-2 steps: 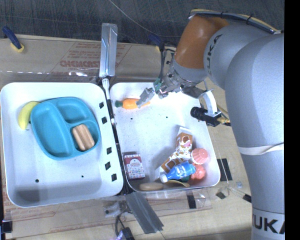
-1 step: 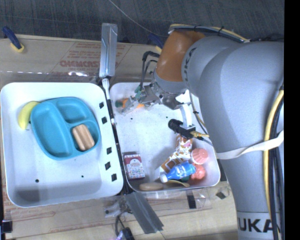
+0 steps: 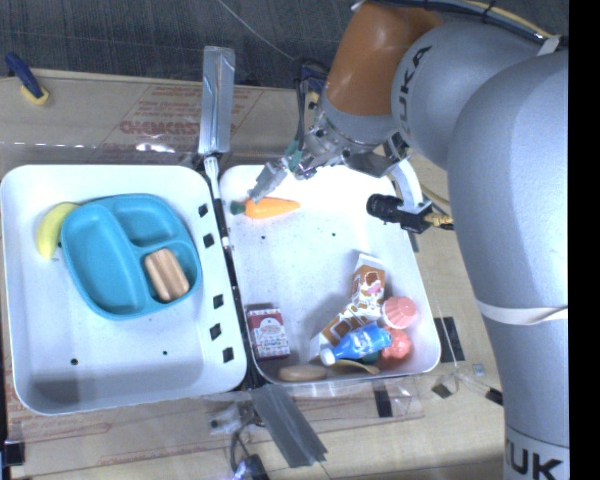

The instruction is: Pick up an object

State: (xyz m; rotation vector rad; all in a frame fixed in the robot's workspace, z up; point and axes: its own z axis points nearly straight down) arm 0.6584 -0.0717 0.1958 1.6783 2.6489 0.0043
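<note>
An orange toy carrot (image 3: pixel 270 207) lies in the far left corner of the right bin (image 3: pixel 320 258). My gripper (image 3: pixel 271 177) hangs just above and behind it, its fingers (image 3: pixel 263 182) slanting down toward the carrot's top side. Whether they touch it I cannot tell. Nothing shows between them. At the near end of the same bin sit a small red box (image 3: pixel 268 330), a blue bottle (image 3: pixel 360 346), a brown-and-white packet (image 3: pixel 360 300), pink-red round toys (image 3: pixel 400 313) and a tan flat piece (image 3: pixel 302 373).
The left bin (image 3: pixel 40 358) holds a blue divided plate (image 3: pixel 125 253) with a tan bread-like piece (image 3: pixel 166 274) in one compartment, and a yellow banana (image 3: pixel 50 230) by the plate's left rim. The grey arm (image 3: pixel 500 148) covers the right side. A metal divider (image 3: pixel 216 98) rises between the bins.
</note>
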